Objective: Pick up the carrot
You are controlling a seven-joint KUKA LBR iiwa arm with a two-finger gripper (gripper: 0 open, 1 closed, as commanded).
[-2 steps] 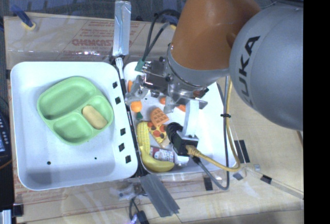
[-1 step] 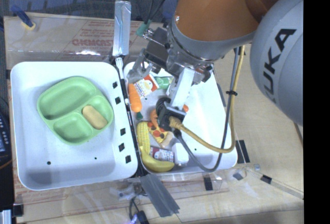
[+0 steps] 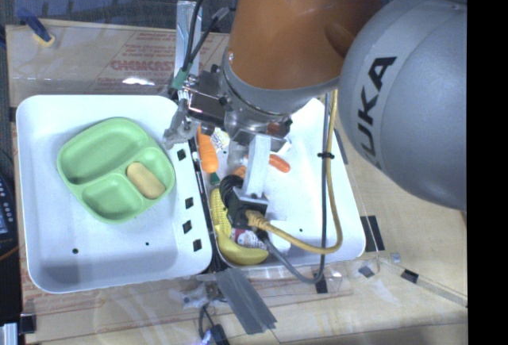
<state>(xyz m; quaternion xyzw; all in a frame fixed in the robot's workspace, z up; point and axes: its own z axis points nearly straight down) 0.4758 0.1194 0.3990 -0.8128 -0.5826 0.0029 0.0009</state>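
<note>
Carrot [image 3: 207, 153] lies in the right bin [image 3: 302, 201], hard against its left wall, long axis running near to far. Claw [image 3: 238, 133] sits low, just right of the carrot, under the bulk of the arm [image 3: 317, 26]. Wrist blocks the view, so released or clenched cannot be told. Nothing shows the carrot in a grasp.

Banana [image 3: 238, 252] lies in the near-left corner of the same bin. Green divided plate [image 3: 103, 153] is in the left bin [image 3: 48, 256].

Judgement: approach looks nearly complete. Secure grasp and lift still to do.
</note>
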